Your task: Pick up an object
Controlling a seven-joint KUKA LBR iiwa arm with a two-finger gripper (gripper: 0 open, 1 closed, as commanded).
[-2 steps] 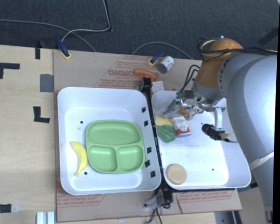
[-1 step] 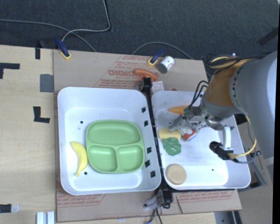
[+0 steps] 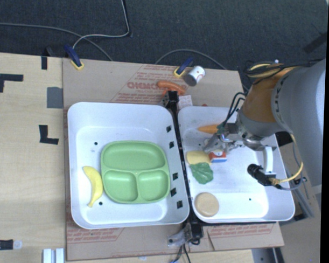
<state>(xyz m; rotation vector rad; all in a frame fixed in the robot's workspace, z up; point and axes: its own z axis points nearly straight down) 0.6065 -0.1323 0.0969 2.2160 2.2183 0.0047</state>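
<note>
While the tool (image 3: 217, 146) sits low in the right bin (image 3: 269, 210) beside the yellow piece (image 3: 196, 156), nothing looks lifted yet; its opening I cannot tell.

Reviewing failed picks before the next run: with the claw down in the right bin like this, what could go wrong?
1. Crowding: the claw sits among a carrot, a yellow piece, a red and blue item and a green leaf. It could nudge one or pinch two.
2. These lie close to the right bin's inner wall, so one could get pushed against it.
3. The round bun lies apart, an easier target.
</note>
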